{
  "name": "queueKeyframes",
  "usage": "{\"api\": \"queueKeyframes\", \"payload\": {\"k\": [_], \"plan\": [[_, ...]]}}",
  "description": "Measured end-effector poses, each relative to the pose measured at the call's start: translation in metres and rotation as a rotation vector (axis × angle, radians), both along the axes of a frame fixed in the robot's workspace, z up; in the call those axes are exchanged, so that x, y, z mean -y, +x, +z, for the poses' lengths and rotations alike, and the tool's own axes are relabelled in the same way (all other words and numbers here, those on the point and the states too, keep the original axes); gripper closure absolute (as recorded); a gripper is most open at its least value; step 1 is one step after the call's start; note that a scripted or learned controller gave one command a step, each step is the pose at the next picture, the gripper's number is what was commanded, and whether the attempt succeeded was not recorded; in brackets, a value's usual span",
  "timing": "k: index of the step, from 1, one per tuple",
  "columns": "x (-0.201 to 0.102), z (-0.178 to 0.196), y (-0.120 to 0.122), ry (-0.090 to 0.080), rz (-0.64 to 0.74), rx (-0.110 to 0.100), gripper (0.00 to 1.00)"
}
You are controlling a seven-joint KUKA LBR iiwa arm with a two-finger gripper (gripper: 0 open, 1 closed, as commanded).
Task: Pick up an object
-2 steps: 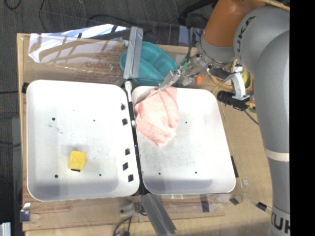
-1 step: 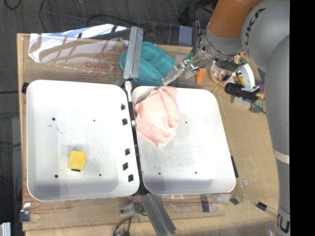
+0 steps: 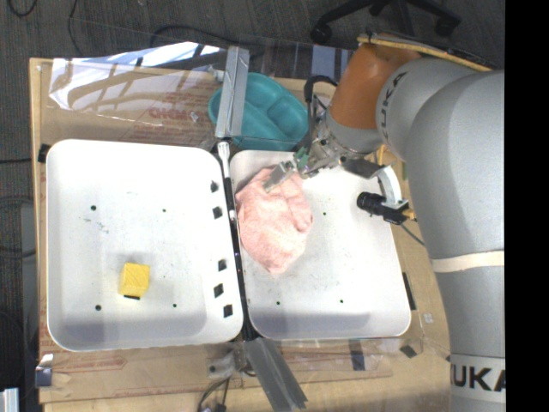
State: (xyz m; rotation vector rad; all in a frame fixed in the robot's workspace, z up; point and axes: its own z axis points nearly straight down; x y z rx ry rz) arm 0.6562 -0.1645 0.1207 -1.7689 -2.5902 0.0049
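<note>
A crumpled pink cloth (image 3: 272,217) lies in the right bin (image 3: 360,307), against its left wall. My gripper (image 3: 287,172) reaches down from the upper right to the cloth's top edge, and its fingers (image 3: 279,176) touch the cloth there. A small yellow block (image 3: 135,280) rests in the left bin (image 3: 103,178), toward its lower left.
A teal plastic piece (image 3: 262,112) sits behind the bins at the top middle, beside a metal upright (image 3: 230,93). The arm's grey body (image 3: 446,161) covers the bench's right side. A black fitting (image 3: 380,204) overhangs the right bin's right rim.
</note>
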Motion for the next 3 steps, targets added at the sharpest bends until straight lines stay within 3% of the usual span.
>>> {"api": "queueKeyframes", "payload": {"k": [1,2,3], "plan": [[0.001,-0.022,-0.010,-0.003,0.106,0.010,0.00],[-0.001,-0.013,-0.010,-0.002,0.110,0.008,1.00],[-0.022,0.067,0.001,-0.001,0.344,0.007,1.00]]}}
